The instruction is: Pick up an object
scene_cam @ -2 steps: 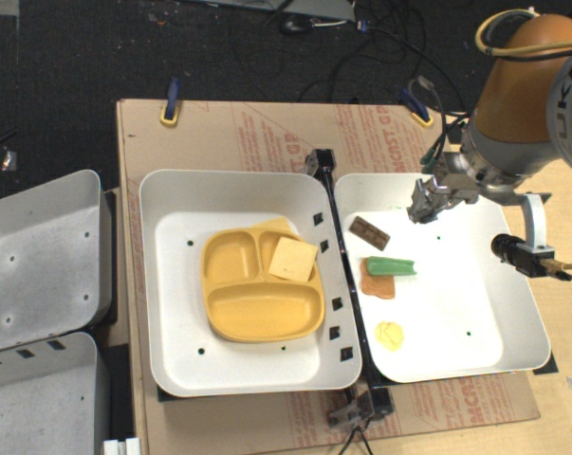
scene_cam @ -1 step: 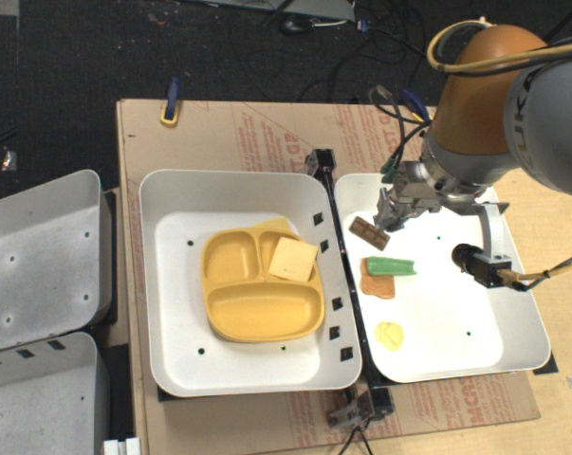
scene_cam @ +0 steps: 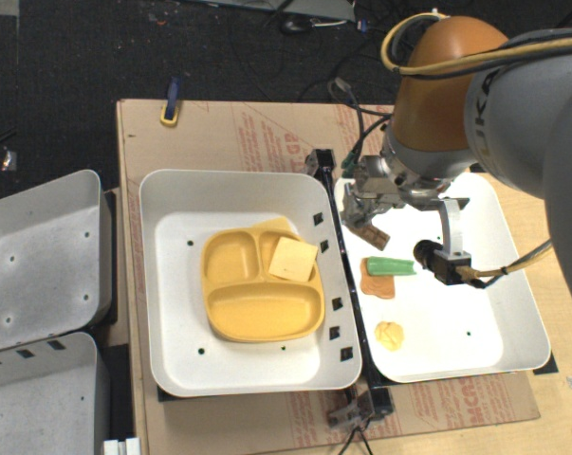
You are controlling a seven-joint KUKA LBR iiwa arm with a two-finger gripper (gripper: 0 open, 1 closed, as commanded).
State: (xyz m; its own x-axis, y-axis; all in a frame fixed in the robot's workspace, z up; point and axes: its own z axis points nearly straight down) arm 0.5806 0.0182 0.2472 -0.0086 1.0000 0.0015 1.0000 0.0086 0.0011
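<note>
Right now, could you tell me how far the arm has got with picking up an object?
Done: the gripper is down in the right bin, beside the green piece. In hand: nothing visibly. Left: grasping and lifting; the green piece, orange piece and yellow item lie on the bin floor.

A yellow divided plate (scene_cam: 257, 297) carrying a pale yellow block (scene_cam: 292, 259) sits in the white left bin (scene_cam: 172, 349), while a green piece (scene_cam: 392, 266) and an orange piece (scene_cam: 378, 284) lie in the white right bin (scene_cam: 475, 339).
</note>
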